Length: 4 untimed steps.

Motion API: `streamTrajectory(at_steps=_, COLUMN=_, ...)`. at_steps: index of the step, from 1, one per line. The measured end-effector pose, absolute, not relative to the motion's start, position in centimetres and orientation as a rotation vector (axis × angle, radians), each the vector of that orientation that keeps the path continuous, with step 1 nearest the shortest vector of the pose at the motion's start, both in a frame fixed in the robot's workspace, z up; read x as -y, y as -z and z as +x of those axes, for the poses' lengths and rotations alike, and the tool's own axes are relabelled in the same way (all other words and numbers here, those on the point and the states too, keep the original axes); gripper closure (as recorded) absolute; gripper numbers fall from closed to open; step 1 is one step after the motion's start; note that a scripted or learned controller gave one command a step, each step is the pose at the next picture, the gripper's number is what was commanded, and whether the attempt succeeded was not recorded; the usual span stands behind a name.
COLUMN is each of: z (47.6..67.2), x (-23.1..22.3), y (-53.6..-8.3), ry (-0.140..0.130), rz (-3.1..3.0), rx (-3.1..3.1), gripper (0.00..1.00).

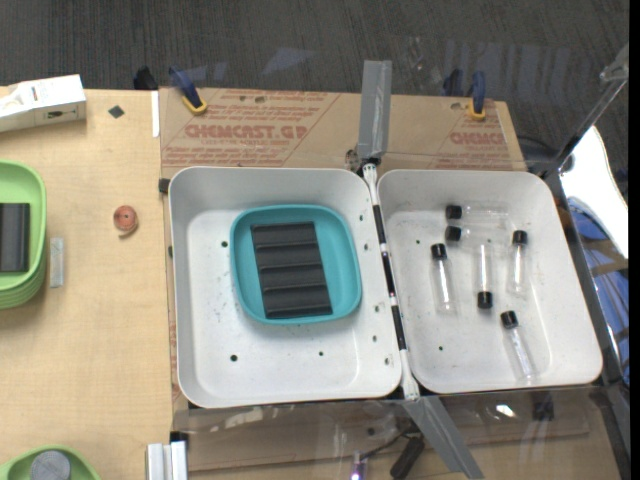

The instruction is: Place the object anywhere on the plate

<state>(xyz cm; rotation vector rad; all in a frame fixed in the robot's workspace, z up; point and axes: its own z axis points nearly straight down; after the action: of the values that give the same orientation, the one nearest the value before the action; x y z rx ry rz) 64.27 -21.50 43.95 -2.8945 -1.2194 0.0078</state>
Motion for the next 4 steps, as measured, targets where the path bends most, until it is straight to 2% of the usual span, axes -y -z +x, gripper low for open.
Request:
streamTrajectory(at_steps=1, z=65.3, x=21.28, y=-43.96, ry=-0.007, rz=-2.938, rx=1.112, gripper=0.0)
streamTrajectory(at_steps=4, z=64.42, x=22.05, y=-43.97, ry=-0.007, rz=-3.06, rx=0.704, gripper=0.0)
